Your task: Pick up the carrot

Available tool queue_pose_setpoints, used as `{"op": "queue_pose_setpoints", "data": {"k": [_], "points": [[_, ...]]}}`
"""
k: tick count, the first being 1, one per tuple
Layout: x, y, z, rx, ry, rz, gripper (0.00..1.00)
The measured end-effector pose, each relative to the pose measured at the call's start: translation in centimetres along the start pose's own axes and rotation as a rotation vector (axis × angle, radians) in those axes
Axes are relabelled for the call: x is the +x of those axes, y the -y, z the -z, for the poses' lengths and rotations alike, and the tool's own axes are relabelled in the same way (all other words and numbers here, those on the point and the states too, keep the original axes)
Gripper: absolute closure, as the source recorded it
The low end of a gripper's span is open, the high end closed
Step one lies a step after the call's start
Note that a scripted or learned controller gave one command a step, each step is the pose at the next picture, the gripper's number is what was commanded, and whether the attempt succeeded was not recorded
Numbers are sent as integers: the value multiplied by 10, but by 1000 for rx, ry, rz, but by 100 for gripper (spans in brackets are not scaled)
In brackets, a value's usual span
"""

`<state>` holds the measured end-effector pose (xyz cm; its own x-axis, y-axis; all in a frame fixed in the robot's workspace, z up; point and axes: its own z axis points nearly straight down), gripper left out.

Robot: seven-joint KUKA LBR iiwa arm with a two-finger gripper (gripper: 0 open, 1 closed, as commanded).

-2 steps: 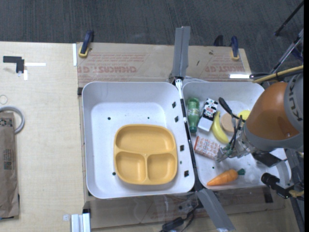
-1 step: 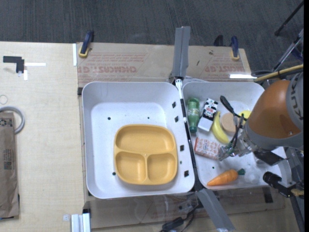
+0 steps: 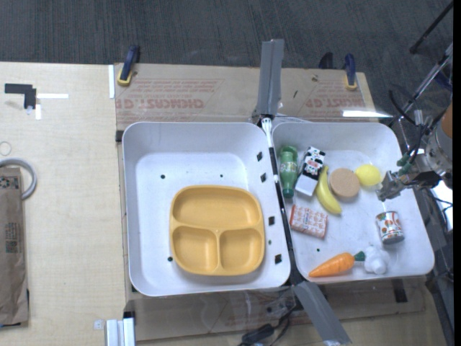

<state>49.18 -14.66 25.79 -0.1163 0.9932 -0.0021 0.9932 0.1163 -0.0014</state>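
The carrot point(image 3: 333, 265) is orange and lies on its side near the front edge of the right bin point(image 3: 360, 130), with its thick end touching a small white lump point(image 3: 374, 262). My gripper point(image 3: 393, 186) hangs at the bin's right side, just right of a yellow lemon point(image 3: 368, 175) and above a small can point(image 3: 390, 228). It is well behind and to the right of the carrot, apart from it, and nothing shows in it.
The right bin also holds a green bottle point(image 3: 288, 170), a black-and-white toy point(image 3: 312, 163), a banana point(image 3: 328, 193), a brown disc point(image 3: 345, 183) and a pink packet point(image 3: 309, 220). A yellow divided tray point(image 3: 216, 229) lies in the left bin point(image 3: 144, 193).
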Motion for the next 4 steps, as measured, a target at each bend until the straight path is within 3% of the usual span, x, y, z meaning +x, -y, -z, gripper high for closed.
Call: {"op": "queue_pose_setpoints", "data": {"k": [1,3,4], "points": [[53,9,-105,3,-2,-326,100],[52,8,-88,6,1,-322,100],[52,8,-88,6,1,-322,0]]}}
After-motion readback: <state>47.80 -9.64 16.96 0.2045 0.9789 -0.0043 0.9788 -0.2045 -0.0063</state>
